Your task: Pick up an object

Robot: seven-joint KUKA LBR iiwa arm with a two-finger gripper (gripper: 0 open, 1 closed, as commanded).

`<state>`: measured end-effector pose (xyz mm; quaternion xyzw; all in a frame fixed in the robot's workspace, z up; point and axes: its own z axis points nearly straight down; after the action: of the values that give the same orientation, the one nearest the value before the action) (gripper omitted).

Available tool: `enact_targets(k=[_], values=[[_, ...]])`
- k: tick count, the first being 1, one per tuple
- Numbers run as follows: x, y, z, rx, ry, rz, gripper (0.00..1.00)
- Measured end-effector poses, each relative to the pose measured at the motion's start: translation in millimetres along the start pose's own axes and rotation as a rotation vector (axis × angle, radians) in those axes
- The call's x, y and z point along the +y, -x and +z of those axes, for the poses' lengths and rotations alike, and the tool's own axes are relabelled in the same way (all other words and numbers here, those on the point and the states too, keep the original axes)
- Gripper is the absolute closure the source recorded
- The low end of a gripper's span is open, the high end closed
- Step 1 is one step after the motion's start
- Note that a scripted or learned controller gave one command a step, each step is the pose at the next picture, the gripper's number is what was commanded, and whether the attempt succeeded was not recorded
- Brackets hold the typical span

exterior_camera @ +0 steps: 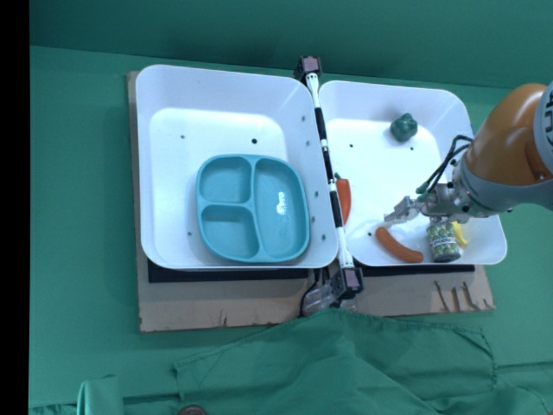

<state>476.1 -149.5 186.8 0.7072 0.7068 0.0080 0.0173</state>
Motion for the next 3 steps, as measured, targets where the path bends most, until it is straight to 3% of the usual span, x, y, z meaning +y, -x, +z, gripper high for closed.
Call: enact_targets(k=[1, 2, 3], values=[[-1, -52, 0, 0.003, -0.004, 0.002, 0.0], [-1, -51, -11, 0.003, -0.003, 0.007, 1.0], [-5, -8, -102, 0.011, -0.032, 0.004, 1.0]])
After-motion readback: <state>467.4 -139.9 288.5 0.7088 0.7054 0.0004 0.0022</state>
